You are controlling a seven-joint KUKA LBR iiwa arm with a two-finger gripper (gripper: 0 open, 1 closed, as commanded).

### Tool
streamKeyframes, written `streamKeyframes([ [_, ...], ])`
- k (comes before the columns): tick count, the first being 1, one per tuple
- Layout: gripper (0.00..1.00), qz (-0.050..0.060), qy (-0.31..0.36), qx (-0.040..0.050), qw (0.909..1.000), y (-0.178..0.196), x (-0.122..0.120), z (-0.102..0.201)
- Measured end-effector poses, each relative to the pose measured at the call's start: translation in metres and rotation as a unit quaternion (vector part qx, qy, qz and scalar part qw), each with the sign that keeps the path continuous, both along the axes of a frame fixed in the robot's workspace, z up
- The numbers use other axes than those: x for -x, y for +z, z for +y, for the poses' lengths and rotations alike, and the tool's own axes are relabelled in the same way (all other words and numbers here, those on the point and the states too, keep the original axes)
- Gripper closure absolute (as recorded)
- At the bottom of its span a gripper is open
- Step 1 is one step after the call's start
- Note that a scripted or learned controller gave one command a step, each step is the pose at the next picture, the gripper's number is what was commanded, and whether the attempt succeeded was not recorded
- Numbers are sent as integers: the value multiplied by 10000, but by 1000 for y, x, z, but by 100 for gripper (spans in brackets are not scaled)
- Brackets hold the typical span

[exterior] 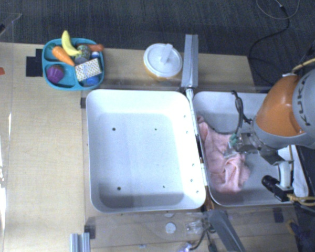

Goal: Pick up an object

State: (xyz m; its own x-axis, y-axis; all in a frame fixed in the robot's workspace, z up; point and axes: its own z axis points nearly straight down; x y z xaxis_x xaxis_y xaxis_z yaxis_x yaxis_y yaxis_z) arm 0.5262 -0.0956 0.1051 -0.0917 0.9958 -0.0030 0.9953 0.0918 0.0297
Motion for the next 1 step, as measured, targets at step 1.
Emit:
streamKeyframes([
  [1,100,110,-208,-3,9997,81,-55,47],
])
